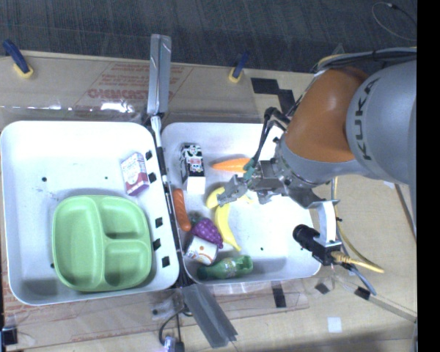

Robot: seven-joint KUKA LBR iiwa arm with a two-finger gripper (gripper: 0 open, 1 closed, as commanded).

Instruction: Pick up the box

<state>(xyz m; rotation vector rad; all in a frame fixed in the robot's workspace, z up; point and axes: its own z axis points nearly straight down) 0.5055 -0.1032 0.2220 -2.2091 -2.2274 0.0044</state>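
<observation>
The box [134,173], small, white and red, lies in the left bin [29,138], in that bin's upper right part, near the wall it shares with the right bin [279,259]; it sits tilted, just above the upper right corner of a green divided tray [101,242] that takes up the lower half of the left bin; box and tray look close but whether they touch cannot be told.

The grey arm [367,116] with its orange band reaches in from the right of the frame, over the right bin; its jaws [231,190] hang at the middle of that bin, above the upper end of a yellow banana [224,222]; whether they are parted or closed cannot be told, and nothing shows between them; they are well apart from the box, with the bin wall between.

In the right bin lie also an orange carrot [229,164] near the top, a small black-and-white carton [192,158] at upper left, a red-orange sausage-shaped piece [180,208] along the left wall, a purple bunch of grapes [207,232], and a green bottle [226,268] along the lower edge; both bins rest on the worktop [73,79].
</observation>
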